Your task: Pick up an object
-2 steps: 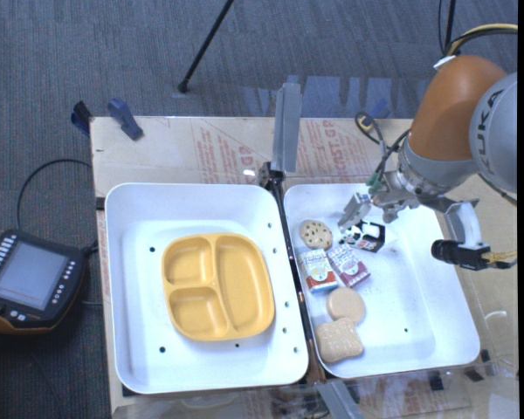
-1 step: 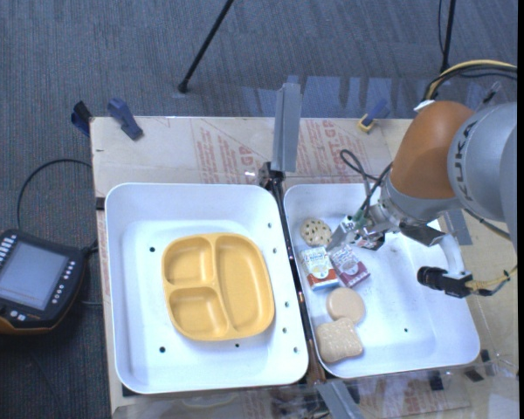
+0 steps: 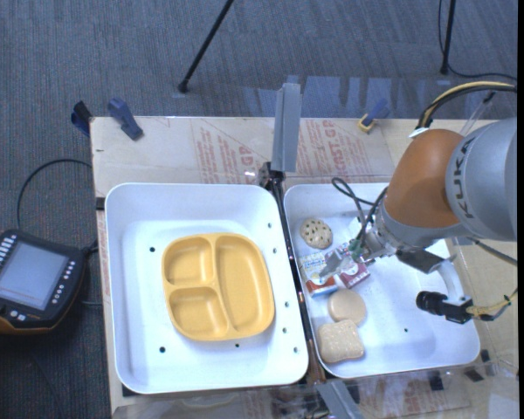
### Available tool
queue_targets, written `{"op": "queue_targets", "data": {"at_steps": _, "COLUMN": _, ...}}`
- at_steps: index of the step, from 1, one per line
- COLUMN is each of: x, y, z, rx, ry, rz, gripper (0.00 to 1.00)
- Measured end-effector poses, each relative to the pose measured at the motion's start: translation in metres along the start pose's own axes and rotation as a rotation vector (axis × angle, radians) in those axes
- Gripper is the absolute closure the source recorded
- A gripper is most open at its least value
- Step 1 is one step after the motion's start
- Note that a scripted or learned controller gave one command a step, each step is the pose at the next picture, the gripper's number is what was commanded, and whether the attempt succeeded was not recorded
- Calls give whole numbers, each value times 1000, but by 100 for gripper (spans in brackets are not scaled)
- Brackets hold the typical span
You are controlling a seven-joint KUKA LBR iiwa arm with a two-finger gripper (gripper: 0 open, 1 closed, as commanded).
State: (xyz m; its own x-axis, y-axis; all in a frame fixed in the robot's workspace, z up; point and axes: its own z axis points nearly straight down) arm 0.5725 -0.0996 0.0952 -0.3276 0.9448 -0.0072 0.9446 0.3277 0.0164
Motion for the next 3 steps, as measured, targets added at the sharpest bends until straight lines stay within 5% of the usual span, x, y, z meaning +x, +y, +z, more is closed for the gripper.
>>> {"op": "queue_targets", "data": {"at_steps": 1, "x": -1, "y": 1, "z": -10, "rx": -1, "ry": 0, "rz": 6, "gripper": 100}}
{"op": "queue_targets", "data": {"at_steps": 2, "x": -1, "y": 0, "z": -8, "rx": 1, "ry": 2, "rz": 5, "gripper": 0}}
{"op": "queue_targets", "data": {"at_steps": 3, "x": 10, "y": -10, "z": 0, "rx": 3, "ry": -1, "rz": 117, "gripper": 0}}
